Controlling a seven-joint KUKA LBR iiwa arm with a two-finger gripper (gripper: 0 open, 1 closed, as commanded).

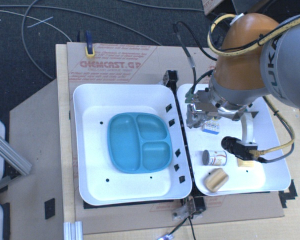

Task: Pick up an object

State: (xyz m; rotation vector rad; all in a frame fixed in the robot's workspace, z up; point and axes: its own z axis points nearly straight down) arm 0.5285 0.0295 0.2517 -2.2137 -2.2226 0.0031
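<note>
The arm's gripper [196, 115] hangs over the upper left part of the right bin [275, 179], just beside the divider between the bins. Whether the jaws are open or closed cannot be told, and nothing is visibly between them. Below the gripper in the right bin lie a small cylindrical container with a white label [214, 158] and, nearer the bin's front edge, a tan wooden block [215, 179]. The left bin [90, 134] holds a blue divided plate [139, 142], well apart from the gripper.
</note>
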